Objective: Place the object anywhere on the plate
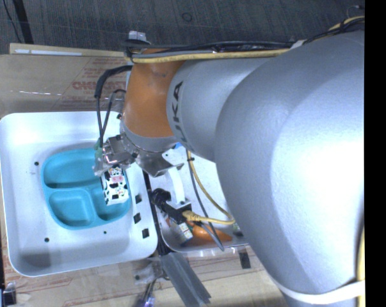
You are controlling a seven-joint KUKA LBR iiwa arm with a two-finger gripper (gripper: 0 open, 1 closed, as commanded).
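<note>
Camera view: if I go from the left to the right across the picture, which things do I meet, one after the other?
Left white bin → blue divided plate → hand with a black-and-white patterned object at it → orange object in the right bin → grey arm.

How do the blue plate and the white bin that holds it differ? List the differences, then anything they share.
The blue plate is bright blue; the left bin is white. The plate is split into compartments; the bin is one open tray. The plate is smaller, lying inside the bin. Both are shallow with rounded corners.
</note>
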